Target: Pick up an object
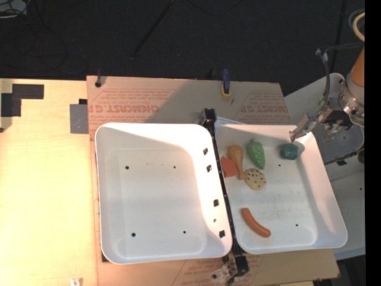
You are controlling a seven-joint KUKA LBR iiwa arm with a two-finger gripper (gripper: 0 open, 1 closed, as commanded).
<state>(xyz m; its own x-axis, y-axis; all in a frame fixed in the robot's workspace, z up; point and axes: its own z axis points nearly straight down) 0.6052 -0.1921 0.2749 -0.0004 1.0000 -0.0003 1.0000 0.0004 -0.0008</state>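
Camera view looked down on two white bins side by side, and at this moment the pick had not been made: nothing was lifted, and every object lay on a bin floor.

Nearest the camera, the right bin held an orange sausage lying at a slant towards its front edge, apart from the rest. Further in sat a round speckled cookie, just beside an orange-red piece against the divider. Behind those lay a tan drumstick-shaped piece and a green leafy vegetable, close together. At the far right corner rested a small teal lump, near the bin's back wall. The left bin stood alongside, its floor bare white.

Beyond the teal lump, over the far right rim, hung the gripper, reaching in from the right under the arm's orange band. It was close above and just behind the teal lump, though whether they touched was unclear. How wide the tool stood could not be made out at this angle.

Judging from that placement, the teal lump looked the likely target, and the approach was largely complete. Descending, closing on it and lifting all remained to be done.
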